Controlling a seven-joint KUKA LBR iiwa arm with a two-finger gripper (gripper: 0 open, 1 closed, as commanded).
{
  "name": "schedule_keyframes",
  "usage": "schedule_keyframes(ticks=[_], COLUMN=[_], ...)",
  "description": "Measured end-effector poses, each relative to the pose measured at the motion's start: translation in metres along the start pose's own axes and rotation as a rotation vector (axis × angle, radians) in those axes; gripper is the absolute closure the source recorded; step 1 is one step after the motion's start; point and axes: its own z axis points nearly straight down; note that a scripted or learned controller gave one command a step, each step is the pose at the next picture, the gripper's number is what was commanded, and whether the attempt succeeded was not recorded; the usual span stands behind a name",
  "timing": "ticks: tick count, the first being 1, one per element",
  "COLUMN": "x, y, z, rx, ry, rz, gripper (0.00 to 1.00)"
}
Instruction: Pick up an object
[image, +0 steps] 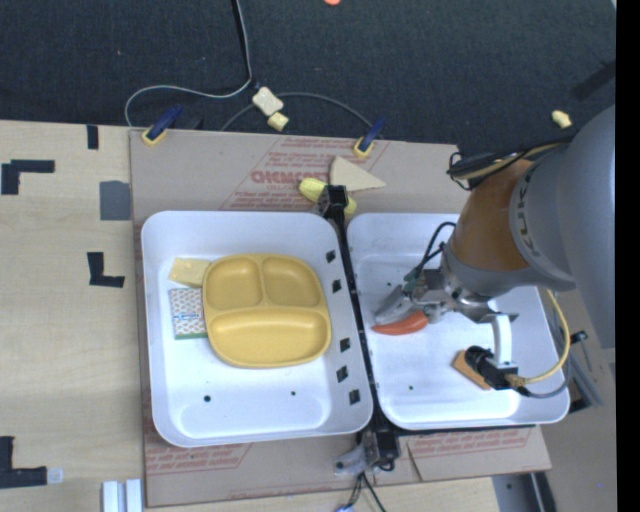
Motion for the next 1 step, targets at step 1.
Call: schedule_keyframes(ticks=[1], x=[-0.001], y=[0.0004], z=[-0.01], rx=[0.001], ry=[-0.001], rz=[0.001], gripper=[1.0])
